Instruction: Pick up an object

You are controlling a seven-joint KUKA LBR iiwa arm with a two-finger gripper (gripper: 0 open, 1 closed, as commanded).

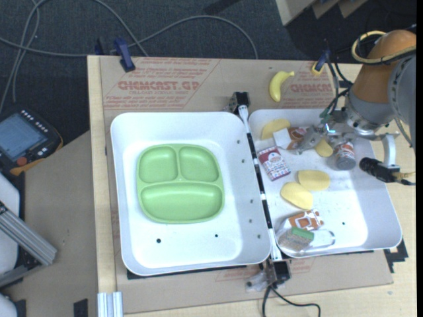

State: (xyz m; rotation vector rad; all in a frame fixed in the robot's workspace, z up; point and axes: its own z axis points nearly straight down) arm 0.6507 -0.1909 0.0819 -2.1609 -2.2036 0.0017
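My gripper (316, 137) is low over the back of the right bin (370, 226), reaching in from the right. A small yellow piece (324, 149) lies just beneath it and a small can (345, 156) lies on its side right beside it. A pale yellow wedge (274, 127) and a red-and-white item (295, 135) sit just to the gripper's left. Further forward lie a red packet (273, 162), two yellow oval pieces (314, 179) (297, 195) and a clear wrapped package (303, 233).
The left bin (132, 243) holds a green divided plate (179, 183). A banana (281, 84) lies on the cardboard bench top behind the right bin. A black clamp (240, 102) sits where the bins meet at the back. The arm's orange band (393, 45) is at the upper right.
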